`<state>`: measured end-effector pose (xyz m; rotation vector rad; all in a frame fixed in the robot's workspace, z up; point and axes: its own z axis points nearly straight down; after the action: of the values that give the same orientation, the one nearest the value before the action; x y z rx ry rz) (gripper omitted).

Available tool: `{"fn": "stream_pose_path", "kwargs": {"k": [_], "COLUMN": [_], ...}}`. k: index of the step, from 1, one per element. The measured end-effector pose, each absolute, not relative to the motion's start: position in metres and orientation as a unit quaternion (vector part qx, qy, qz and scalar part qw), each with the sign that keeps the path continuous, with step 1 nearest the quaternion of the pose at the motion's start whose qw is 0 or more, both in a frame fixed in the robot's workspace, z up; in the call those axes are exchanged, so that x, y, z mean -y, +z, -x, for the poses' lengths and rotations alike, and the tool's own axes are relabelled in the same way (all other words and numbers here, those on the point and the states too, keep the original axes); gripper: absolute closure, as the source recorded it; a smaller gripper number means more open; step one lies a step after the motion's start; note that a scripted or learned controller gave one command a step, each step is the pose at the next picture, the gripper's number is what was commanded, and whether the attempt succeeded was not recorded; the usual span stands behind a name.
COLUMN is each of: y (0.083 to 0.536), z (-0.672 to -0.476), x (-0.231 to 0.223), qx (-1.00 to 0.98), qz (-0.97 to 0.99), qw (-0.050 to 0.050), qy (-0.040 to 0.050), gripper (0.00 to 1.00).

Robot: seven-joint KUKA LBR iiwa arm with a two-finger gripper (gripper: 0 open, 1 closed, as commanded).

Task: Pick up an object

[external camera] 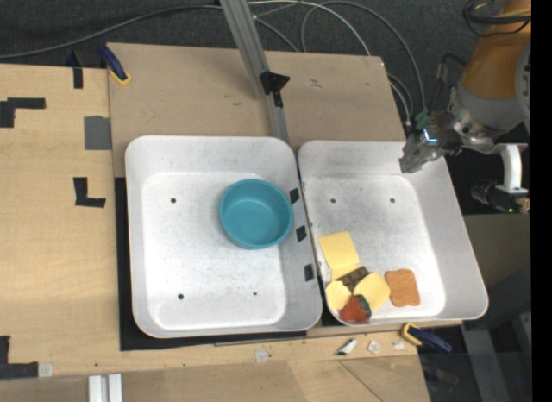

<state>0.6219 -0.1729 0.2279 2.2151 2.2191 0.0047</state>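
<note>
On the left, a wooden surface (52, 219) with black tape marks, nothing there to pick. Next, a left bin (155, 305) with one blue bowl (254, 212) upright near its middle: wide and smooth-rimmed, probably a poor first choice for a narrow pinch unless taken by the rim. Further right, in the right bin (379, 176), the likelier targets, all in the lower part: a pale yellow block (338, 251) lying flat and fairly free on its upper side, below it a tight cluster of a brown piece (352, 277), a second yellow piece (373, 289) and something red (355, 309), and just beside them an orange piece (402, 288) with clear floor on its right. Best to go for the pale yellow block or the orange piece, coming straight down and centred, well clear of the bin wall, and to leave the touching cluster alone. Gripper (412, 159) at the upper right corner of that bin, well apart from every object, carrying nothing visible; dark and blurred, so open or closed cannot be told. At far right, the arm (493, 72) cut off by the frame edge. Hard to name the red thing, and the brown piece partly covered by its neighbours.
</note>
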Motion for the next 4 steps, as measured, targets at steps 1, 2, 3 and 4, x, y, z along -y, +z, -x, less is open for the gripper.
{"fn": "stream_pose_path", "kwargs": {"k": [1,2,3,4], "y": [0.250,0.250,0.252,0.256], "z": [-0.622,-0.625,-0.625,-0.629], "x": [0.173,0.109,0.046,-0.009], "qx": [-0.708,-0.710,-0.710,-0.710], "qz": [-0.707,-0.705,-0.704,-0.705], "qw": [0.001,-0.001,-0.001,-0.001], "qy": [0.0003,0.0004,0.0004,0.0005], "gripper": [1.00,1.00,1.00,1.00]}}
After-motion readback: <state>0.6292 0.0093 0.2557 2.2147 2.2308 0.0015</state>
